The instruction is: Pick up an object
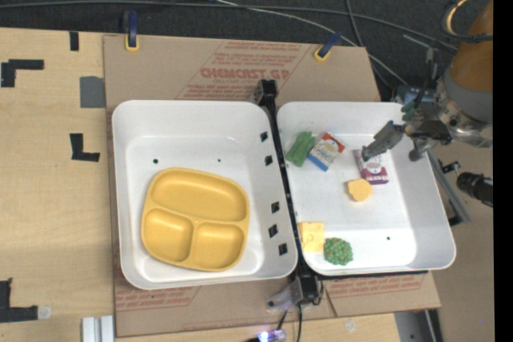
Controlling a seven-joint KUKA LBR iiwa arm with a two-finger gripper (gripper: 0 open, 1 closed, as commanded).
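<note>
— Cardboard sheeting (240,68) covers the bench (48,172), and on it we see the two white bins side by side. What fills the left bin (128,132)?

— We find a yellow divided plate (195,218) there, lying flat with three compartments, nothing in them.

— And the arm?

— We see the arm (473,84) reaching in from the right, its orange band up high and the wrist tilted down toward the right bin (425,196). Its pincer (393,142) hangs over the bin's upper right part, just above a small purple and white packet (374,172). One dark finger (379,143) slants down to the left; a second one sits further right, so we judge it spread apart, with nothing between the fingers.

— What lies in that bin, then?

— We count a green piece (300,148) beside a red, white and blue packet (325,151) near the divider, a yellow lump (359,190) just below the purple packet, then a yellow square (311,235) and a green bumpy ball (337,251) near the front edge.
</note>
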